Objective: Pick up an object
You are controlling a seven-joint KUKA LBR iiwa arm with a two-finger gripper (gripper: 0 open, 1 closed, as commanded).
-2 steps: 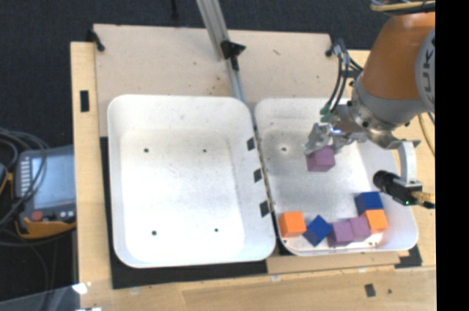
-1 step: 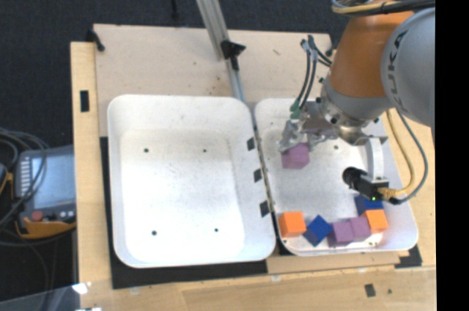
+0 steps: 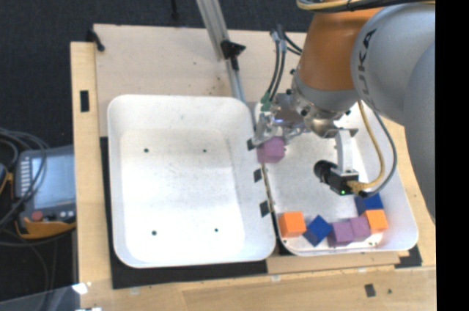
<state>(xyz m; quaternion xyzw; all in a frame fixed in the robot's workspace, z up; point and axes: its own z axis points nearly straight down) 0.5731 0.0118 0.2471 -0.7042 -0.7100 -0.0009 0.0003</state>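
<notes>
Closest to us, along the near wall of the right bin (image 3: pixel 399 188), sit the loose blocks: an orange block (image 3: pixel 292 223), a blue block (image 3: pixel 318 229), two purple blocks (image 3: pixel 350 231) side by side, a second orange block (image 3: pixel 376 219) and a small blue one (image 3: pixel 370 202) just behind it. We see the left bin (image 3: pixel 183 177) beside it, and a slanted metal rail (image 3: pixel 209 9) rising behind both.

Our arm (image 3: pixel 366 45) reaches in from the right, and its claw (image 3: pixel 270 132) hangs over the far left corner of the right bin, close to the wall between the two bins. Directly beneath the fingertips is a purple cube (image 3: pixel 271 150), touching the claw and looking as if it is raised off the bin floor. We judge the claw is narrowed onto that cube and carrying it, though the grip looks shallow, taken near the cube's top.

For this step we would favour a slow, straight lift, keeping the wrist level so the cube cannot pivot out of the fingertips. We would also keep the cube away from the dividing wall, since a brush against the rim could knock it loose. A sudden swing toward either bin strikes us as the main risk with so little of the cube between the fingers.
</notes>
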